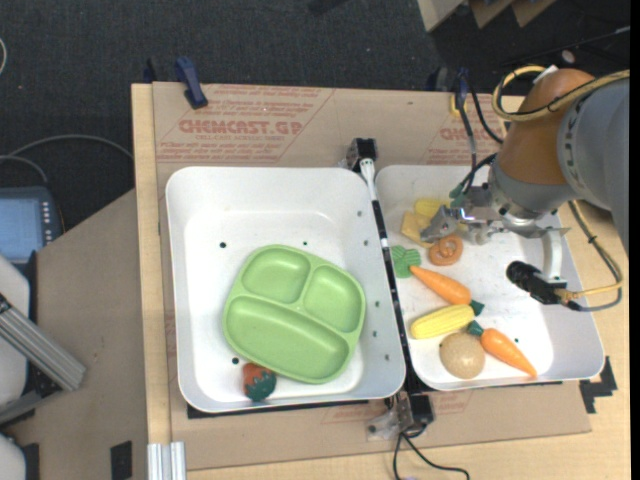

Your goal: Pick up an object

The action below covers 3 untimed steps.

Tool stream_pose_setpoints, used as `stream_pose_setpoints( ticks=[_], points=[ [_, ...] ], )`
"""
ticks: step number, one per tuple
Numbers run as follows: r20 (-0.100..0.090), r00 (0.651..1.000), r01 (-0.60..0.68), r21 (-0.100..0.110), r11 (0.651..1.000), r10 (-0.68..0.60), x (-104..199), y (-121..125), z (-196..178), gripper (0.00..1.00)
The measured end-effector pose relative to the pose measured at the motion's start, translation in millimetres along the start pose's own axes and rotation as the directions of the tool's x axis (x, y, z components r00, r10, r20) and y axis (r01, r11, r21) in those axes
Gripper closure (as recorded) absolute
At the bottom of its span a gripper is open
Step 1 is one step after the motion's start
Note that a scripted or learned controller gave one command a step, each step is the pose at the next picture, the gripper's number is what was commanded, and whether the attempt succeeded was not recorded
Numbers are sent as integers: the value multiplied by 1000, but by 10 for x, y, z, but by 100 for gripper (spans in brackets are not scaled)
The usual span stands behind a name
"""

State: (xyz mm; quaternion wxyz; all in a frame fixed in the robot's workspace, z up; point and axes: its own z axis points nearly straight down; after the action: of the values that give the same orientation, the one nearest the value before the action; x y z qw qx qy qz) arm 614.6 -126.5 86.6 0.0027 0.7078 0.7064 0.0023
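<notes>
Camera view: end effector (452, 224) hovering in the right bin (580, 358).
Orange ring (447, 251) is lying just below it; its grip state is impossible to tell.

Your arm (600, 138): thick grey rounded casing, glossy orange band (535, 133) above the wrist, yellow and black cables looping alongside it, a metallic silver end effector (455, 223) with small dark fittings.

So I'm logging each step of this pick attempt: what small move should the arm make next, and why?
Probably a short drop straight down. The pincer hangs over the right bin, just above the small orange donut and beside the yellow piece. Nothing shows between its tips, so nothing is picked yet, and the donut is the closest target.
</notes>
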Motion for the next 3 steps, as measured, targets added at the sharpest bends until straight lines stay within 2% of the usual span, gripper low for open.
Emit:
stream_pose_setpoints(
  ticks=[1,2,3],
  points=[
    [2,1000,0,2,1000,0,-10,-8,-97,100],
    [1,1000,0,3,1000,0,-10,-11,-91,0],
    [-3,1000,0,14,1000,0,-15,-544,24,0]
  ],
)
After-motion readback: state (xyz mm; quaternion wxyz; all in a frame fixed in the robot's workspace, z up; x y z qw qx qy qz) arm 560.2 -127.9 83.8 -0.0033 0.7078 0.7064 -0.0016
